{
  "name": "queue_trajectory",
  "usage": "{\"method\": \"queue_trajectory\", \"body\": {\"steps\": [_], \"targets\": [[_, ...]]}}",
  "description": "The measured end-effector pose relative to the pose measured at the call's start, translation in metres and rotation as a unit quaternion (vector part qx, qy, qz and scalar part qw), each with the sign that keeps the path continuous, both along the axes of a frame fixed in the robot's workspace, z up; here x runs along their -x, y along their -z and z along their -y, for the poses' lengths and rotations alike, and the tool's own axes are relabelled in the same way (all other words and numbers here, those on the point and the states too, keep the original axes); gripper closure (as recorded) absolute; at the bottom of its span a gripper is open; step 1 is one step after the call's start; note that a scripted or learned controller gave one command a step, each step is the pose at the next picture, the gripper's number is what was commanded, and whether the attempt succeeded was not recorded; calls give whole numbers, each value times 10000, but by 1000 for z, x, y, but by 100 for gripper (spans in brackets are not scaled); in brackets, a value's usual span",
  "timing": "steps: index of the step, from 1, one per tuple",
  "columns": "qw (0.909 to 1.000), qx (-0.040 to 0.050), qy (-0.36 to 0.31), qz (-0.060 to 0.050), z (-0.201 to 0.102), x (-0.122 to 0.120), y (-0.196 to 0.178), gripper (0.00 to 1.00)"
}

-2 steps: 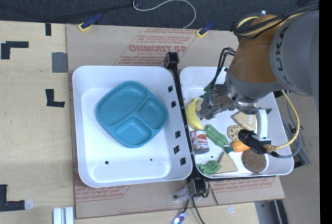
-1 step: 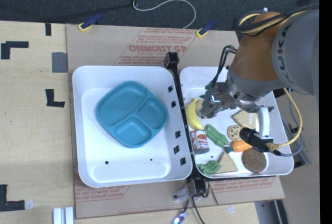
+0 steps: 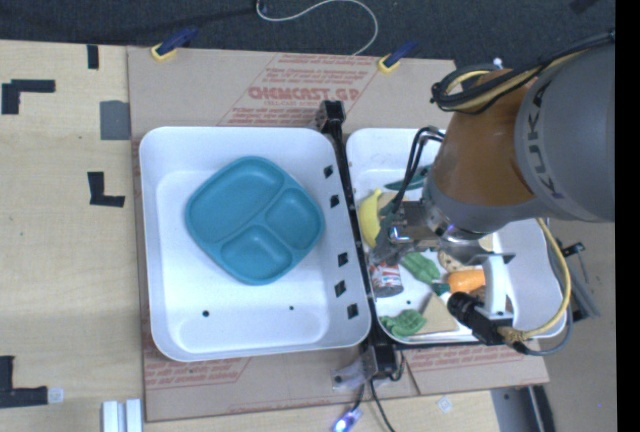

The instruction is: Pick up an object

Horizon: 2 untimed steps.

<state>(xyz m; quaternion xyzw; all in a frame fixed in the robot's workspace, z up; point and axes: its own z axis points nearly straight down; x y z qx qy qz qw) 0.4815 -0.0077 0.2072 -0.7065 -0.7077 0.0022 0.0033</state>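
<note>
My arm reaches in from the right and hangs low over the right bin (image 3: 385, 148). The gripper (image 3: 408, 242) sits among a cluster of small objects near that bin's left side. A yellow banana-like piece (image 3: 370, 216) lies just left of the gripper. A green object (image 3: 421, 268) and an orange one (image 3: 466, 278) lie directly under the wrist. A small dark and red item (image 3: 386, 278) rests lower left, and another green piece (image 3: 405, 323) lies at the bin's front edge. The wrist hides the fingertips.
The left bin (image 3: 170, 220) holds a blue sectioned plate (image 3: 255, 218). A black divider (image 3: 345, 220) runs between the two bins. Cardboard (image 3: 290, 90) lies under both bins, and a white cable (image 3: 320, 10) loops behind them.
</note>
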Motion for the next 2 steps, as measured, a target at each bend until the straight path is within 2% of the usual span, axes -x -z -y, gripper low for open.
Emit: {"method": "queue_trajectory", "body": {"steps": [1,2], "targets": [[10000,5,0,14,1,-2,-10,100],[10000,10,6,61,14,-2,-80,100]]}}
